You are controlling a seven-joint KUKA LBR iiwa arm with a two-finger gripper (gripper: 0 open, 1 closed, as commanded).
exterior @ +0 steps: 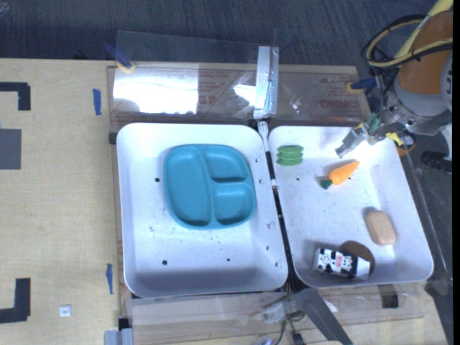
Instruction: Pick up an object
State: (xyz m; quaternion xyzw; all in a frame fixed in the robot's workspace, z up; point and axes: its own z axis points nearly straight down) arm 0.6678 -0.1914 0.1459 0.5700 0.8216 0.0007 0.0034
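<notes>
Currently gripper (352,144) above carrot (340,173), apart.
Fingers slightly parted (blurry), holding nothing; arm cut off at right.

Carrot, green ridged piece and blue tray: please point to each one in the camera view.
carrot (342,172): camera view, on the middle of its orange body.
green ridged piece (290,155): camera view, on the centre of its top.
blue tray (188,185): camera view, on its large left compartment.

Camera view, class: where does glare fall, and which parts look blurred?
Camera view: strong glare whitens the clear plastic sheet behind the left white bin; the grey two-finger gripper above the orange toy carrot looks soft, slightly blurred; the blue divided plate is sharp.
</notes>
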